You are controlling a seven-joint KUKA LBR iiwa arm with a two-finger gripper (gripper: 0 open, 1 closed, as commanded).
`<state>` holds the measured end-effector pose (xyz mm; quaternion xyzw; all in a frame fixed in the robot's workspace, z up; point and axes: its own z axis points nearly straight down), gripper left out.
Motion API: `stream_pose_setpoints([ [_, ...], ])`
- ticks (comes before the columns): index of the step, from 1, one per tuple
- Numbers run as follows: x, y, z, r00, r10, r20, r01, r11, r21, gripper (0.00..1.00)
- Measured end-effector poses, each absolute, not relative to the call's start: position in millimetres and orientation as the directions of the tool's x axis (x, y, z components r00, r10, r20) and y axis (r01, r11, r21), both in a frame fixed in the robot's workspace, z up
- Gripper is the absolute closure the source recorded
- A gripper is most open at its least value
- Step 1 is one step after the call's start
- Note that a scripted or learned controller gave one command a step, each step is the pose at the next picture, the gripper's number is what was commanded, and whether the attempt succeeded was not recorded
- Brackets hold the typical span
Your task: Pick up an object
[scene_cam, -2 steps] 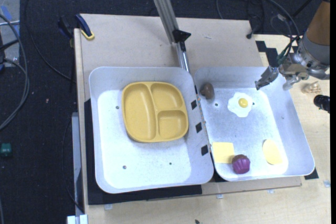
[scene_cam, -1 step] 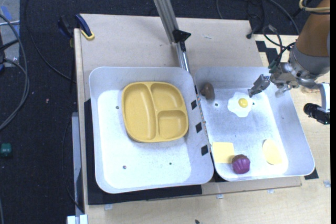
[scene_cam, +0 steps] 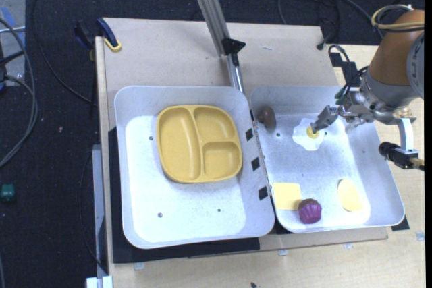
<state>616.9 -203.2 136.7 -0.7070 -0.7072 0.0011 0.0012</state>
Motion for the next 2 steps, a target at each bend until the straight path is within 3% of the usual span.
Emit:
stream_pose_setpoints([
  [1,617.6,-203.0,91.3,0.001,1.000,-0.001,1.000,0.000,0.001,0.00],
  [2,620.0,-202.9,106.2,-0.002,1.000,-0.002,1.000,0.002,0.009,1.00],
])
